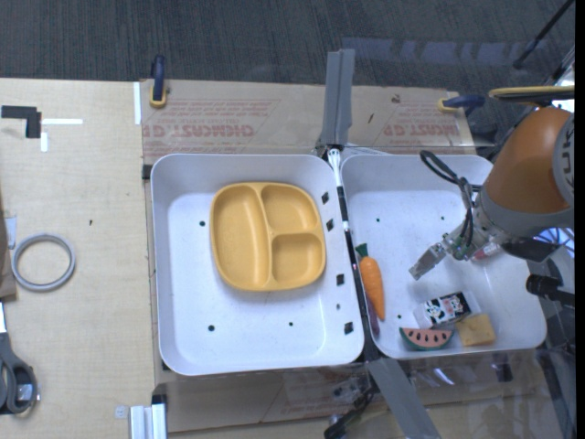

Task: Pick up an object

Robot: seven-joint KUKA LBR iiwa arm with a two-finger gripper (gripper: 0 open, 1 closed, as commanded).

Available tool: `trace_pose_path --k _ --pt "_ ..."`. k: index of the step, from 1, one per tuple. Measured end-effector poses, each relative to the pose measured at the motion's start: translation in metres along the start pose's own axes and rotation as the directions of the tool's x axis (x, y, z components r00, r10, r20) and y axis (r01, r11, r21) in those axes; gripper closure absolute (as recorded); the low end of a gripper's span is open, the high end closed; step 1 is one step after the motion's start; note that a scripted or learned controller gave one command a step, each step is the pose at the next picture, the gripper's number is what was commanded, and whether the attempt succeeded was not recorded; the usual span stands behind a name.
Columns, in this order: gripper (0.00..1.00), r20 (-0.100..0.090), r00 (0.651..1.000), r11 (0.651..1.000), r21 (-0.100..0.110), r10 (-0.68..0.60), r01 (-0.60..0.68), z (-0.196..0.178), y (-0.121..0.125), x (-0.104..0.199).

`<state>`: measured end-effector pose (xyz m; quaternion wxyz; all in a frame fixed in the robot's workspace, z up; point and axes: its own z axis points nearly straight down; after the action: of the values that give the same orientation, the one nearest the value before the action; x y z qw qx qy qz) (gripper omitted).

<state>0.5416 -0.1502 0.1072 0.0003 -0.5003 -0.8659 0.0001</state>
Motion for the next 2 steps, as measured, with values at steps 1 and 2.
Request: trace_pose_path --k 1,2 --pt "1.0 0.001 1.0 1.0 0.0 -0.003 0.003 -0.009 0.001 0.0" --pt "1.0 0.0 0.943 0.943 0.001 0.334 -0.334 0.016 -0.025 0.018"
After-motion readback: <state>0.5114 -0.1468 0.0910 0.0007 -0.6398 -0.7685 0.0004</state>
